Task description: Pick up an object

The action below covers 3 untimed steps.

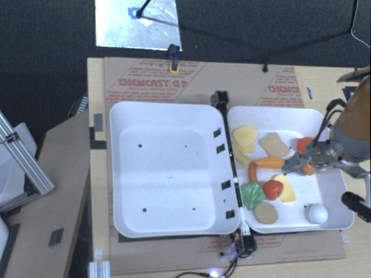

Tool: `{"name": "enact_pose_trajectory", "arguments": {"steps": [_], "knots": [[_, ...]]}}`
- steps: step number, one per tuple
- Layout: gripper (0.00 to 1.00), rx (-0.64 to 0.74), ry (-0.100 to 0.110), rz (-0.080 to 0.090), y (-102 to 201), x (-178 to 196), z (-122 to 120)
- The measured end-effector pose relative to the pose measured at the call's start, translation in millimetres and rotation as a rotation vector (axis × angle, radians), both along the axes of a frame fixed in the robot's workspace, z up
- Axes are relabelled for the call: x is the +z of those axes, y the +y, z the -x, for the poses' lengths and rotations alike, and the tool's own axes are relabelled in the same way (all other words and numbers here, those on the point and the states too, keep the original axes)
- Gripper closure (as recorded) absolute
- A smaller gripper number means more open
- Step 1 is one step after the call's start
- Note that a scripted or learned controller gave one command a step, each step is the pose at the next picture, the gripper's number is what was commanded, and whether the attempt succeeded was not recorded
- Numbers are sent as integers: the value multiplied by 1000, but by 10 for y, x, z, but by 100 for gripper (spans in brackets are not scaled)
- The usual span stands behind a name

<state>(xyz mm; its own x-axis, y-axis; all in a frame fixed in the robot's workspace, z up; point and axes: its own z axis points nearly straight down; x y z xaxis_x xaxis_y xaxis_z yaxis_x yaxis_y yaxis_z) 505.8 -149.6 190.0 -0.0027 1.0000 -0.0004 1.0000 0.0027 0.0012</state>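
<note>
The gripper sits low in the right bin, apparently touching the toy carrot near its middle; its grip cannot be told, and nothing is lifted yet.

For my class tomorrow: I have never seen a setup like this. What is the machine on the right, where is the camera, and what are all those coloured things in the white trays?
One camera looks down at a slant on a bench with two shallow white bins. The grey robot arm with an orange band reaches in from the right; its two-finger gripper sits low in the right bin, over toy food: an orange carrot, a tan bread slice, a yellow piece, a red tomato, a green leafy piece, a brown round cookie and a white ball. Whether it holds anything is unclear. The left bin sits beside it.
</note>
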Motion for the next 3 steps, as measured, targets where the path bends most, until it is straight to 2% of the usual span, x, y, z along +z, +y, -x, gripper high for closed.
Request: {"name": "enact_pose_trajectory", "arguments": {"steps": [1, 2, 3], "knots": [[0, 7, 7, -5, 629, -976, -87], [100, 1, -2, 0, 580, -817, -104], [0, 1, -1, 0, 582, -822, -102]]}}
